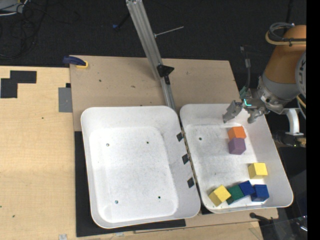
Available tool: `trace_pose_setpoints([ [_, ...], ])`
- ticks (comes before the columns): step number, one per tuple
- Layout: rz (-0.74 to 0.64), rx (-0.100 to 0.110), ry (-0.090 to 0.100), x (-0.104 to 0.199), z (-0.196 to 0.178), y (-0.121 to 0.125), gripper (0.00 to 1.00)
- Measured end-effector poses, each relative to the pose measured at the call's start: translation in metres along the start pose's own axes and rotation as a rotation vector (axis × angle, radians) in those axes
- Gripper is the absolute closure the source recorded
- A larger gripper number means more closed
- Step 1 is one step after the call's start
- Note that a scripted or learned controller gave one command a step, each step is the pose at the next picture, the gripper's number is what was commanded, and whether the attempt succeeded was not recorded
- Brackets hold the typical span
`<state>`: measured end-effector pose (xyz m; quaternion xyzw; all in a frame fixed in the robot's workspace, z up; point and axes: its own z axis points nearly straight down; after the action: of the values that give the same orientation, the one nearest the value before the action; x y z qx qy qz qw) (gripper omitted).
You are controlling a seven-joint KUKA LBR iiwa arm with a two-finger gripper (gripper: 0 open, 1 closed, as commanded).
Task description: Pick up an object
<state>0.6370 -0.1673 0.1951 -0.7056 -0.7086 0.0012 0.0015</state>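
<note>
Clustered at the near edge of the right bin (280, 184), a yellow block (219, 195), a green block (235, 194) and two blue blocks (253, 190) sit pressed against one another, with a second yellow block (258, 170) standing apart a little farther back. Beyond them, an orange block (237, 132) and a purple block (237, 146) lie touching near the middle of the bin, just below the gripper (243, 112), whose jaws hang spread wide with nothing between them. The left bin (95, 129) lies beside it on the table (120, 84). Any of these small cubes looks light and rigid, probably foam or painted wood, with flat faces that should give the jaws a firm, non-slip hold. The orange block, nearest the gripper, seems the likeliest pick; its side touching the purple block leaves no room for a finger, so its two free opposite faces are the better place to grip. The lone yellow block offers clear space all round.
</note>
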Motion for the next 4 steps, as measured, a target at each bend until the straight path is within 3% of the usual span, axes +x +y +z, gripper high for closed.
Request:
trace_pose_setpoints([
  [1, 0.000, 0.004, 0.001, 0.003, 0.045, 0.004, 0.00],
  [2, 0.001, -0.017, -0.005, 0.002, 0.075, 0.009, 0.00],
  [3, -0.001, -0.020, -0.007, 0.001, 0.064, 0.010, 1.00],
  [4, 0.001, -0.007, -0.001, -0.004, 0.020, 0.013, 1.00],
])
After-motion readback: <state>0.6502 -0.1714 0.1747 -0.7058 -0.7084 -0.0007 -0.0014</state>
